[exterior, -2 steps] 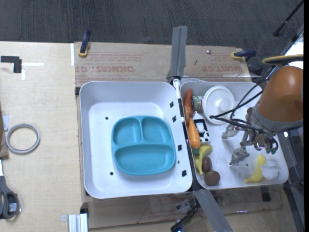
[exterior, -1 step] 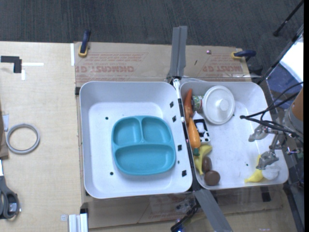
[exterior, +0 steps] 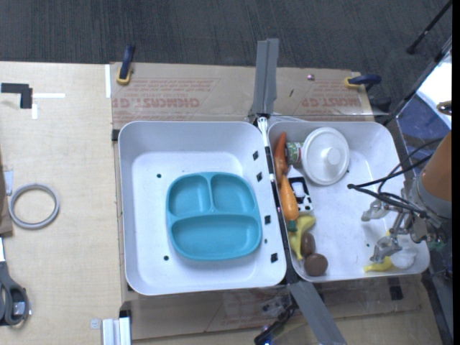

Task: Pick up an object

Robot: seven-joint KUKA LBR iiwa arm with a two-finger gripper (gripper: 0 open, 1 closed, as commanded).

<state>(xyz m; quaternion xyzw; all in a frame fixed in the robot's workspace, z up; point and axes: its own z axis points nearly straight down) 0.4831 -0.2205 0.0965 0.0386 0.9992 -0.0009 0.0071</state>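
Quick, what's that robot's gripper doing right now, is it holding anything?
Gripper: low in the right bin, above a yellow object; open or closed cannot be told.

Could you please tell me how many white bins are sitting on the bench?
2: the left bin holds a blue plate; the right bin holds the toy food, with the gripper over it.
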